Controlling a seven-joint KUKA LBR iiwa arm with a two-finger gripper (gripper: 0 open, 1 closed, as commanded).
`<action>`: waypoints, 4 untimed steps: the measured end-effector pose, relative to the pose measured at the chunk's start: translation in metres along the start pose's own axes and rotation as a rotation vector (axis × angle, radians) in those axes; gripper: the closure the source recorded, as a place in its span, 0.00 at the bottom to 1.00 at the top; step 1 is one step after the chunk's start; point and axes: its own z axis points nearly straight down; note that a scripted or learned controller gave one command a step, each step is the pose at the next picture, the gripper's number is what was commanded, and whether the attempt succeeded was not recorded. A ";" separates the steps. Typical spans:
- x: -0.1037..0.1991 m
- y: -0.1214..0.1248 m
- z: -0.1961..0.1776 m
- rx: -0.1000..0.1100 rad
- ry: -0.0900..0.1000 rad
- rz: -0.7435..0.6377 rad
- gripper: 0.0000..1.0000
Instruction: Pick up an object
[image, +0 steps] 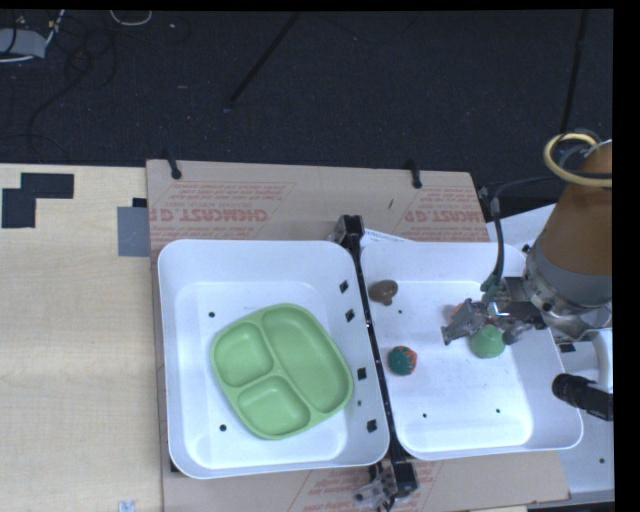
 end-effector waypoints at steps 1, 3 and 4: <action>0.000 0.002 -0.005 -0.010 -0.001 -0.001 0.00; -0.001 -0.002 0.085 -0.005 0.000 -0.001 0.00; -0.006 -0.007 0.131 -0.006 0.000 -0.001 0.00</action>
